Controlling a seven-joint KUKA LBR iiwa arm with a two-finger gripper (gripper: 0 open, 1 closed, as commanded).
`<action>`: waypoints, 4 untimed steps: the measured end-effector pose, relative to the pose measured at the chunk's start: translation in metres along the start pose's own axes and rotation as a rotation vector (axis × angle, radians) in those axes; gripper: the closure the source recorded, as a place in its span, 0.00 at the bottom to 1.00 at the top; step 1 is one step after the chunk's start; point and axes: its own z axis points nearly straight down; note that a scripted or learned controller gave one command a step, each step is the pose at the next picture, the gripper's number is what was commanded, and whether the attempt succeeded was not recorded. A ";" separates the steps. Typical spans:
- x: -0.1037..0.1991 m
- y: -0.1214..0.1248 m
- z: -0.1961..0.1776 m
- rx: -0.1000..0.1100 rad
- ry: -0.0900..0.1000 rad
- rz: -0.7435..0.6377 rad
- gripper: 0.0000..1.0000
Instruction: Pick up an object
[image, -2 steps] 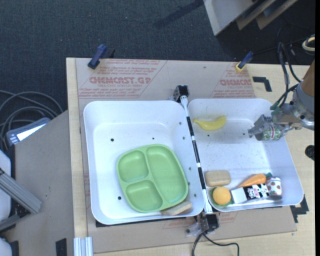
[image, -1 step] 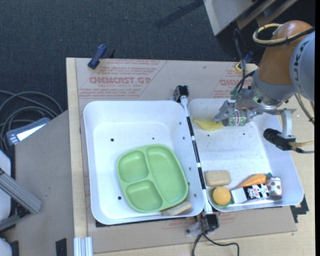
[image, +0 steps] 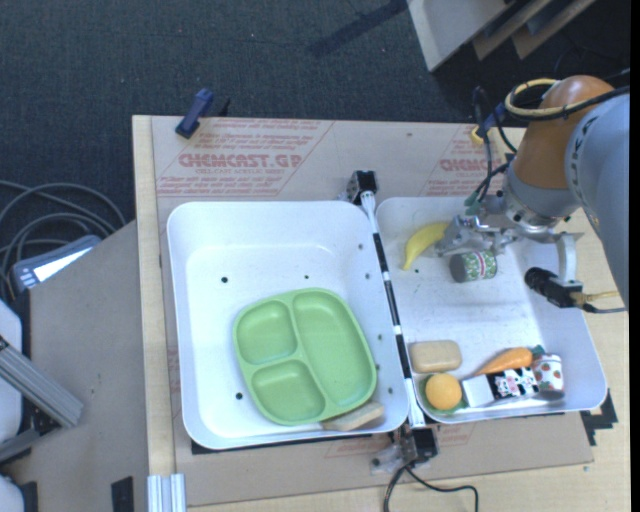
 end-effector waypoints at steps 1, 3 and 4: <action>0.009 -0.048 0.003 0.004 0.002 0.001 0.00; 0.052 0.001 -0.008 0.004 -0.001 0.000 1.00; 0.126 -0.024 -0.098 0.000 0.002 -0.001 1.00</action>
